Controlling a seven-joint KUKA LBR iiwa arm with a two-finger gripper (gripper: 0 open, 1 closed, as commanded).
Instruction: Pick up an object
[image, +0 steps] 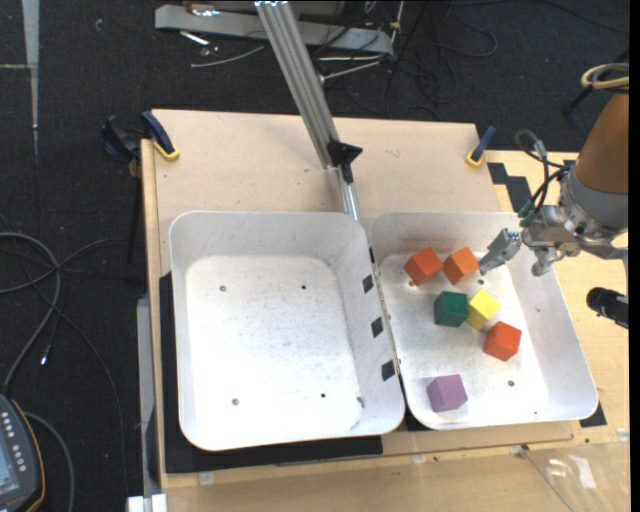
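Observation:
The right bin (560, 385) holds several cubes. Two orange cubes (423, 264) (461, 265) lie near its back, a green cube (451, 308) touches a yellow cube (483, 307) in the middle, a red cube (502, 340) lies just right of them, and a purple cube (447, 392) sits near the front. My gripper (520, 258) hangs over the bin's back right part, open, with nothing between its fingers. Its left fingertip (497, 252) is just right of the nearer orange cube.
The left bin (200, 250) stands beside the right one, their rims meeting at the middle. A slanted metal rail (305, 90) comes down from the back to the bins' junction. Clamps (160, 138) (480, 145) sit on the bench's back corners.

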